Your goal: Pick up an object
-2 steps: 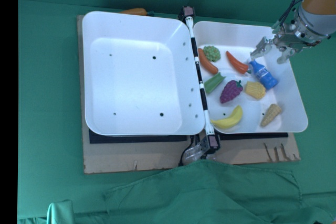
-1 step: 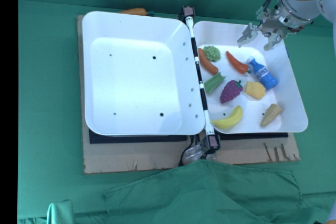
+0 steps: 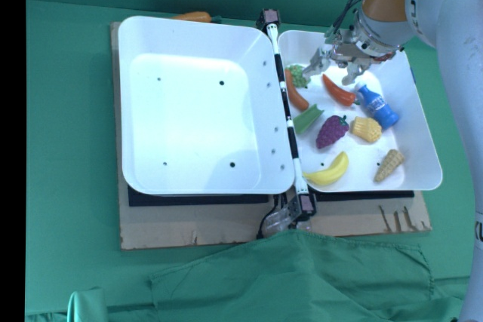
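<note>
My gripper (image 3: 336, 70) hangs over the far part of the right bin (image 3: 423, 162), fingers spread apart and nothing between them. Just below it lies a red chili pepper (image 3: 339, 90). A blue bottle (image 3: 377, 105) rests to the right of the pepper. Left of the gripper sit a green broccoli piece (image 3: 299, 75) and an orange carrot (image 3: 296, 95). Nearer the front lie a green pod (image 3: 308, 119), purple grapes (image 3: 332, 131), a yellow corn cob (image 3: 367, 129), a banana (image 3: 327, 172) and a waffle cone (image 3: 389, 164).
The left bin (image 3: 196, 105) stands beside the right one, parted by a black-and-white bar (image 3: 285, 105). An orange object (image 3: 192, 16) lies behind the left bin. Both bins rest on a cardboard sheet (image 3: 189, 226); green cloth (image 3: 302, 275) bunches up at the front.
</note>
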Controlling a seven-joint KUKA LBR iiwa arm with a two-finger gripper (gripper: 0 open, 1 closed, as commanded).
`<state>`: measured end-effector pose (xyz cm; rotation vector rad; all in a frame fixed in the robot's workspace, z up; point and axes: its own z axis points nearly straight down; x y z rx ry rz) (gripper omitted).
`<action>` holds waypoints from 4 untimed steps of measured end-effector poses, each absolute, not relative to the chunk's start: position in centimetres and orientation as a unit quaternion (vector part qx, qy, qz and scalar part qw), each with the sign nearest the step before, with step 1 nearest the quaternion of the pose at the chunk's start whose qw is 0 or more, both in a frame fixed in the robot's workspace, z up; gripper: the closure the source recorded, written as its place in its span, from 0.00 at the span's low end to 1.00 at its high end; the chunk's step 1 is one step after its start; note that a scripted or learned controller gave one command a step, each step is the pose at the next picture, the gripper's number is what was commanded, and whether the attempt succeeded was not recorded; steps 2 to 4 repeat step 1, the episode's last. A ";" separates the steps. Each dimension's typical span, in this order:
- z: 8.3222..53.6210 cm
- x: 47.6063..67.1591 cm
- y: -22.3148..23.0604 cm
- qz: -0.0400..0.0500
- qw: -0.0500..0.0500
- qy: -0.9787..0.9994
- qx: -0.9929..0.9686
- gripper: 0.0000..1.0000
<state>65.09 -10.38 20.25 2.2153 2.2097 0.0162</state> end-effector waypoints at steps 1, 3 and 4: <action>19.1 63.6 -15.7 0.009 0.010 0.705 0.709 0.00; 19.1 63.6 -15.7 0.009 0.010 0.705 0.709 0.00; 19.1 63.6 -15.7 0.009 0.010 0.705 0.709 0.00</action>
